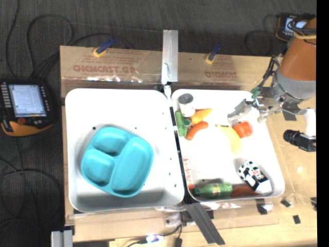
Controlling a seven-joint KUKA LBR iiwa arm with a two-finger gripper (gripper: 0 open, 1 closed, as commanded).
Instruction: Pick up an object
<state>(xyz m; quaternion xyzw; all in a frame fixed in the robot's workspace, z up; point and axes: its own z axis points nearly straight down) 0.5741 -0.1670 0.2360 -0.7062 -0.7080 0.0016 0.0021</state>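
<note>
My gripper [238, 112] hangs over the upper right part of the right bin [272, 153], reaching in from the right. Just below it lies a red tomato-like toy [244, 129], with a yellow banana [232, 137] touching its left side. Whether the gripper touches either one I cannot tell. Along the bin's left side sit a white jar with a grey lid [185, 103], an orange carrot [202, 114], a green vegetable [180, 121] and a red-orange pepper [195, 131].
A black-and-white cow toy [253, 175] lies at the right bin's lower right. A green bottle [213, 190] and a brown piece [241, 191] rest along its front wall. The left bin [82, 107] holds a turquoise divided plate [117, 160].
</note>
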